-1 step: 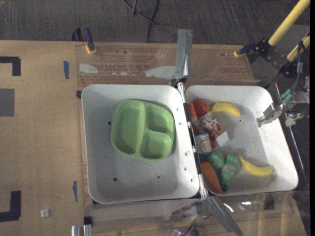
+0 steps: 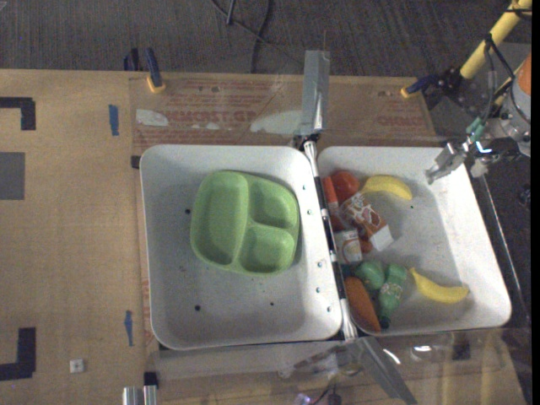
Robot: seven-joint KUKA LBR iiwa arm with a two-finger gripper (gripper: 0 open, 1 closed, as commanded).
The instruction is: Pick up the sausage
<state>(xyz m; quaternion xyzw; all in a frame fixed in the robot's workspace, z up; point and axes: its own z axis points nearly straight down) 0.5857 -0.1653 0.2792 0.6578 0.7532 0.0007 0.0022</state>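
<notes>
Two white bins side by side on the bench (image 2: 67,251). Left bin (image 2: 169,310) holds a green divided plate (image 2: 245,222), centre-left of frame.

Right bin (image 2: 472,251): items packed along its left wall. From the top: red tomato-like item (image 2: 344,183), banana (image 2: 388,186) just right of it, small carton (image 2: 365,213) below, a small white can-like item (image 2: 347,246) under that. Lower down: green items (image 2: 380,281), a carrot (image 2: 363,304) along the wall at the bottom, second banana (image 2: 439,289) to the right, lying apart from the pile.

Sausage (image 2: 331,197): best candidate is the reddish elongated piece tight against the left wall of the right bin, next to the tomato and carton. Mostly hemmed in by both; too small to be sure of ID.

Hand (image 2: 447,165) is at the upper right of the right bin, over its top rim, well apart from the pile and the sausage. Nothing visible between the fingers. Whether they're open or closed: can't tell at this resolution.

Yellow-handled clamp (image 2: 485,45) at upper right of frame, blue clamp (image 2: 152,67) at upper left edge of bench, metal bar (image 2: 314,91) running down to the gap between bins.
</notes>
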